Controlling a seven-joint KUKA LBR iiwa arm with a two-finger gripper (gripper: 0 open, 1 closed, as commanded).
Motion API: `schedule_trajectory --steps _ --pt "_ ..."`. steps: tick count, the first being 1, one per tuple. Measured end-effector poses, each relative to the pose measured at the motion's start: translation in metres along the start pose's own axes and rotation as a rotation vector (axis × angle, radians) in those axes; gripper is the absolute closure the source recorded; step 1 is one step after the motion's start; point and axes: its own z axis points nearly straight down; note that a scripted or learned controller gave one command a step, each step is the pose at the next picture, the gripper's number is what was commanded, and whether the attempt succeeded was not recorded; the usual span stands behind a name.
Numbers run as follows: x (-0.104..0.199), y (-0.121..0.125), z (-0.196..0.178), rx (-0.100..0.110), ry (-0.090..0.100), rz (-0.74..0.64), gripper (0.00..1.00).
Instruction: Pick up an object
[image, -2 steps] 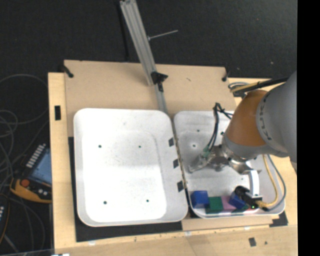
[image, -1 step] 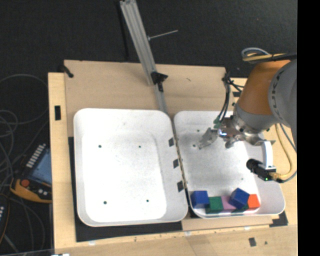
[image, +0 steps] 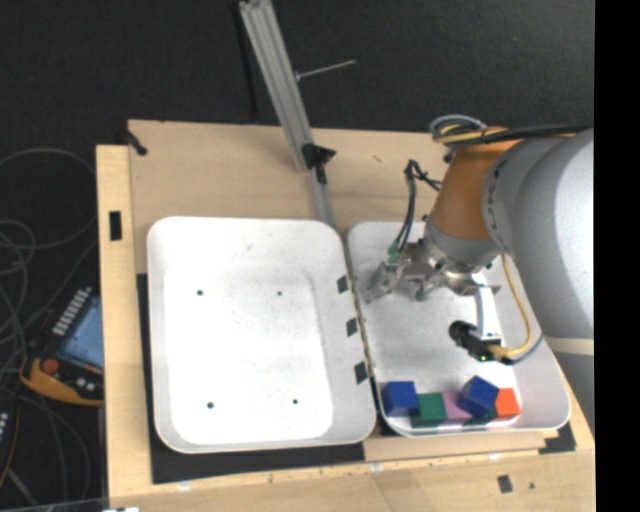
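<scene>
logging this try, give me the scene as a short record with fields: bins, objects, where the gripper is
bins: left bin and right bin, side by side on the bench
objects: blue block, green block, pink block, second blue block, orange block, all along the right bin's near edge
gripper: gripper over the right bin's far left part, apart from the blocks

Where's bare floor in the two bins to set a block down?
The left bin has bare white floor between all four of its walls. In the right bin, the mid floor between the gripper and the block row is bare. It's crowded along the near wall: blue block, green block, second blue block, orange block.
</scene>
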Motion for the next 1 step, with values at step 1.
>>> schedule_trajectory --steps 1 --pt "-0.0865 0.0369 0.0093 -0.003 -0.003 0.003 0.0"
